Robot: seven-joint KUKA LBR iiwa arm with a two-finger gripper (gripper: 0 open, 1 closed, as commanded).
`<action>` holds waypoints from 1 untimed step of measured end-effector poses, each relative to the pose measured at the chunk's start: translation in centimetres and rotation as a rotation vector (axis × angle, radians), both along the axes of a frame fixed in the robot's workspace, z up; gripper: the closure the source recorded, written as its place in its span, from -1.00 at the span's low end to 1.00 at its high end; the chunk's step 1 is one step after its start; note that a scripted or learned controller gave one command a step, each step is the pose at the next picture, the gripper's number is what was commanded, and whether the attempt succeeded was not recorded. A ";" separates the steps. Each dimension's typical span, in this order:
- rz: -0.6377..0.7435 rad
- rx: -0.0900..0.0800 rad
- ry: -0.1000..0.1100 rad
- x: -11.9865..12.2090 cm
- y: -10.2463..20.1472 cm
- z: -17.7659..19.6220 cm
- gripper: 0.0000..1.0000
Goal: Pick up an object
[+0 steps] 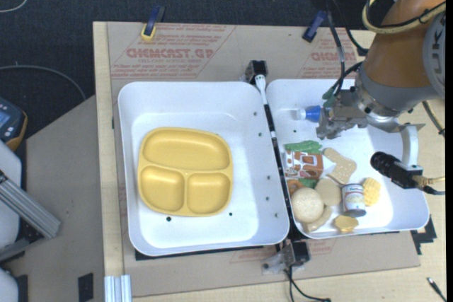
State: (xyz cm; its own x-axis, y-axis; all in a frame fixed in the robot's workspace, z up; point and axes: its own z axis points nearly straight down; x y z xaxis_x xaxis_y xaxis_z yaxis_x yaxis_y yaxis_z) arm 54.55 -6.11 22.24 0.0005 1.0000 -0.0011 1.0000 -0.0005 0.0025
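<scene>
Camera view, right bin (417,219): end effector (331,125) low in the upper half, finger state cannot be told. Nearest item: small clear bottle with blue cap (308,113), lying on its side just left of the end effector, long axis running left to right, close to the divider wall. Cluster in the lower half, below the end effector: printed packet (306,164), round bun (308,204), small can (352,199), corn piece (371,190); tightly packed, little open room. Left bin (134,102): yellow divided plate (186,170), well apart.
</scene>
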 end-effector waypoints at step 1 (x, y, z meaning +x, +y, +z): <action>0.003 0.002 0.003 0.2 1.6 -0.3 1.00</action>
State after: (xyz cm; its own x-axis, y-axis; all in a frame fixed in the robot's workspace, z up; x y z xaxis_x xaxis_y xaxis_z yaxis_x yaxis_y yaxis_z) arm 54.74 -4.48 21.92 -0.0023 1.0000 0.0006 1.0000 0.0023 -0.0004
